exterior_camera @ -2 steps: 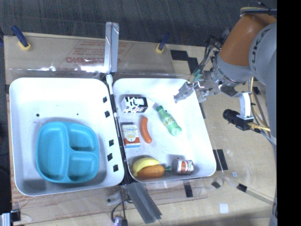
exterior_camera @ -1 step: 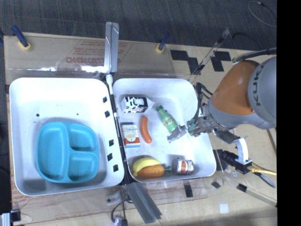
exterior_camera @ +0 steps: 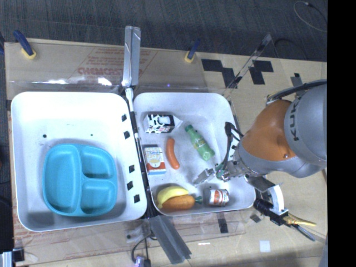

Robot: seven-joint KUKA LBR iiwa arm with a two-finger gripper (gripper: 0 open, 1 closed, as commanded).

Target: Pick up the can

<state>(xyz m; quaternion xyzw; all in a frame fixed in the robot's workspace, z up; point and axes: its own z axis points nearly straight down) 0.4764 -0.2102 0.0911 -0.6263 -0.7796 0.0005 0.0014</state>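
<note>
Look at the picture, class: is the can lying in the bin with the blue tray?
No, the can lies in the right bin; the blue tray sits in the left bin.

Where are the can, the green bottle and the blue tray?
can [exterior_camera: 217,197]: camera view, on its side wall.
green bottle [exterior_camera: 199,142]: camera view, mid-body.
blue tray [exterior_camera: 61,177]: camera view, floor of its largest compartment.

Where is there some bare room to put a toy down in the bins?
The left bin has bare floor all around the blue divided plate, widest above it. The right bin is crowded low down, where the can, banana, bread roll and gripper sit close. A bare strip runs along its top wall, above the milk carton and green bottle.
</note>
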